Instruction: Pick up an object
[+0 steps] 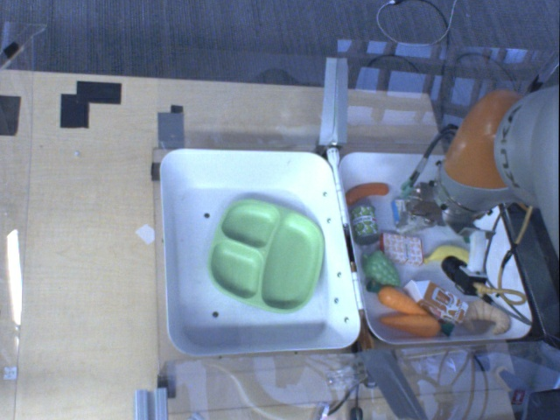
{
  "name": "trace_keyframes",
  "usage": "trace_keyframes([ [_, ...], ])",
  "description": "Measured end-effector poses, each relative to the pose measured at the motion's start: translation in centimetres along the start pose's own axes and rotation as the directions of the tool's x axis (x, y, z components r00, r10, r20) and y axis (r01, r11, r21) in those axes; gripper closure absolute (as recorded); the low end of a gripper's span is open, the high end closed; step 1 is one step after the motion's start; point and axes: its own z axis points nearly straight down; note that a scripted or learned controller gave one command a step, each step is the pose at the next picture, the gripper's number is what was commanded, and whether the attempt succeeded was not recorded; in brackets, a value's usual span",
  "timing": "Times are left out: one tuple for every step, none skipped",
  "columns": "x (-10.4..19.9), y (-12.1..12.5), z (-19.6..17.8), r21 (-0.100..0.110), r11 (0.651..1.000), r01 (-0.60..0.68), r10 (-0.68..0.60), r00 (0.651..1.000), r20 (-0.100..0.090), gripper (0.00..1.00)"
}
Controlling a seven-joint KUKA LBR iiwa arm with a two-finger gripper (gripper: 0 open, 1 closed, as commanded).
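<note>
The left bin [188,234] is taken up by a green divided tray [267,254]. The arm [512,147] is seen over the right bin [357,322], where the gripper [418,206] is lowered near the bin's upper middle; whether anything is gripped cannot be told. Below it lie a checked packet [403,248], two carrots [404,301], a banana [449,254], a green can [364,222] and a sausage [367,192].

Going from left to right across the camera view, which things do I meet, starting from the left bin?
Left bin → green divided plate → green can → checkered packet → banana → gripper sits above the packet, so its place in the order is unclear.
</note>
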Motion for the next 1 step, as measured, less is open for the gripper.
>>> trace_keyframes([
  [3.69,-4.62,-14.56,0.014,1.000,-0.027,0.027,1.000,0.000,1.00],
])
